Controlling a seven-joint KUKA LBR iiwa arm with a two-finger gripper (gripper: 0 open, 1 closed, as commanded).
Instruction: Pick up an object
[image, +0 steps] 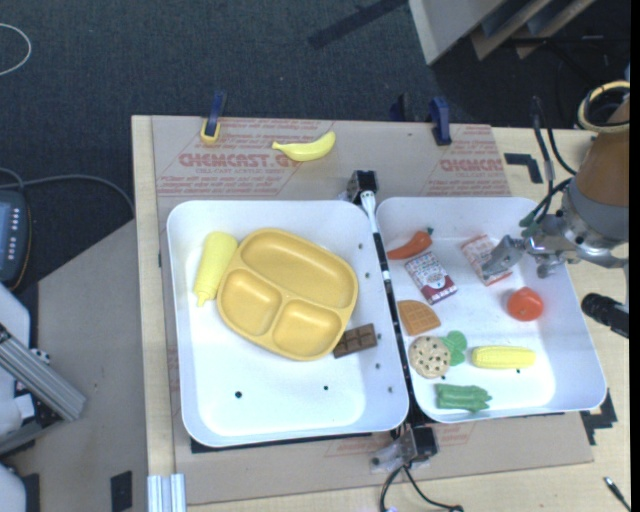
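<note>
**Gripper over the right bin, beside a small red-and-white packet**

The gripper sits above the upper part of the right bin; whether it is open or closed cannot be told. Just beside it lies a small red-and-white packet. Below it rests a round red tomato. The same bin holds a red chili pepper, a red-and-white card box, a tan wedge, a chocolate-chip cookie, a green piece, a yellow corn cob and a green vegetable. The left bin holds a yellow compartment tray (three sections), a yellow bottle touching its left edge, and a brown chocolate bar. A banana lies on the board beyond the bins.
</note>
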